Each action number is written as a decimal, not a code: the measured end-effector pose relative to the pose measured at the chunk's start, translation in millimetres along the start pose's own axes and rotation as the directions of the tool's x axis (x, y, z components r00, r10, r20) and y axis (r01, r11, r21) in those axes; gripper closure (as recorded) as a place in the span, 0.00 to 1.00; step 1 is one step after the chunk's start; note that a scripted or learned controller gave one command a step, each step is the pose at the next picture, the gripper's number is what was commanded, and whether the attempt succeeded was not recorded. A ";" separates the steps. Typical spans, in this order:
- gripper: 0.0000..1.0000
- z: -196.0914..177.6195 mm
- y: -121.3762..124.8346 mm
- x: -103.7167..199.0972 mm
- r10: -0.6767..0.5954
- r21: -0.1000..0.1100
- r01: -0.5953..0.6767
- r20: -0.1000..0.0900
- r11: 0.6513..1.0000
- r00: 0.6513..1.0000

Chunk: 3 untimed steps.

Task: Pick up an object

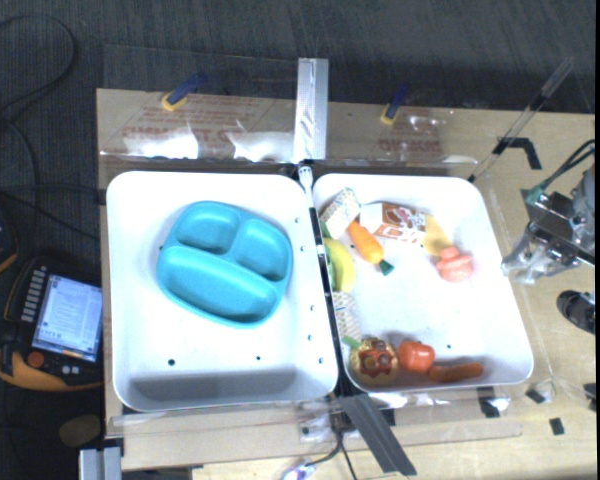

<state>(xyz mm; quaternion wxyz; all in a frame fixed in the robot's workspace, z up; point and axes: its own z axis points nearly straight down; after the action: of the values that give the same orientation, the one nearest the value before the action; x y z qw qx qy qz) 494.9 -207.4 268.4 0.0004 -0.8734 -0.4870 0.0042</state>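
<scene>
The right white bin (500, 268) holds several toy foods. An orange carrot (365, 242) lies beside a yellow banana (339, 264) near the bin's left wall. A red and white box (398, 221) and a white packet (340, 208) lie at the back. A pink piece (454, 264) sits next to a yellow piece (435, 234). At the front are a red tomato (416, 355), a reddish sausage (458, 371) and a brown mottled piece (374, 358). My gripper (542, 246) is outside the bin's right wall, over the bench, touching none of the objects.
The left white bin (130, 298) holds a blue divided plate (224, 260). A raised divider (318, 268) runs between the bins. Clear plastic sheeting and clips line the back of the bench (230, 128). A handheld pendant (55, 318) lies off the bench at the left.
</scene>
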 end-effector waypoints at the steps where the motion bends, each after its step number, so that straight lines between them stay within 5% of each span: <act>1: 1.00 77.7 -52.4 72.4 0.162 0.004 -0.162 -0.001 0.987 0.987; 2: 1.00 78.9 -69.0 91.1 0.436 0.003 -0.436 0.000 0.900 0.900; 3: 1.00 83.0 -87.7 122.1 0.686 0.001 -0.686 0.001 0.727 0.727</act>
<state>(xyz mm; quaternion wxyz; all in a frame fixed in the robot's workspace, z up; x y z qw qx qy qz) 483.8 -57.7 185.0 -0.0008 -0.9915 -0.1301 0.0047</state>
